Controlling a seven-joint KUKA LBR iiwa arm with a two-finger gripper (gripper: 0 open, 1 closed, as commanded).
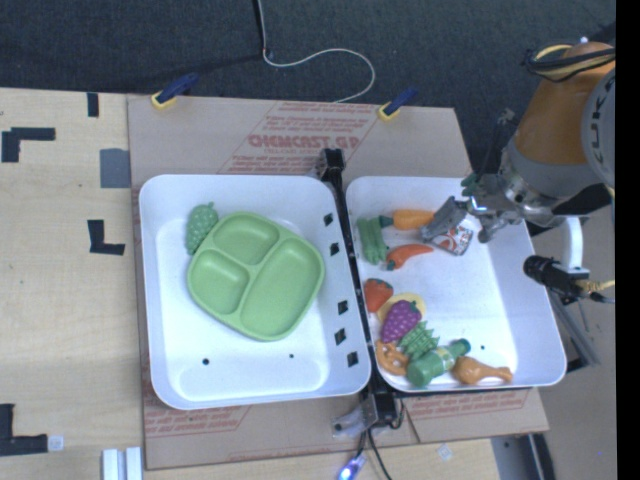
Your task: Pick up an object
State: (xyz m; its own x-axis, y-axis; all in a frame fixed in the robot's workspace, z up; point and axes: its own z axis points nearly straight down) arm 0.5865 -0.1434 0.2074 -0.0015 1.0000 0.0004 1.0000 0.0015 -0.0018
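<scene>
Right now my pincer (455, 220) hangs low over the back of the right bin (520, 298), and whether it is spread or pressed together I cannot tell; the metal parts blur into one another. Just under its tip lies a small red-and-white object (460, 240), touching or nearly touching it, but I cannot make out that it sits in my grip. Beside that, toward the divider, an orange carrot (412, 218) lies at the back, a second orange-red carrot (408, 256) just in front of it, and a green vegetable (371, 239) alongside the bin's left wall. Further forward sit a red tomato-like piece (377, 294), a purple bunch of grapes (398, 320) on a yellow piece, a spiky green toy (419, 339), a green bottle-shaped toy (433, 363) and an orange gourd-shaped toy (478, 371) close to the front rim. The left bin (170, 288) holds a green divided plate (257, 275), with a green bunch of grapes (201, 224) touching its back left edge. Both bins rest on a sheet of cardboard (290, 138).
</scene>
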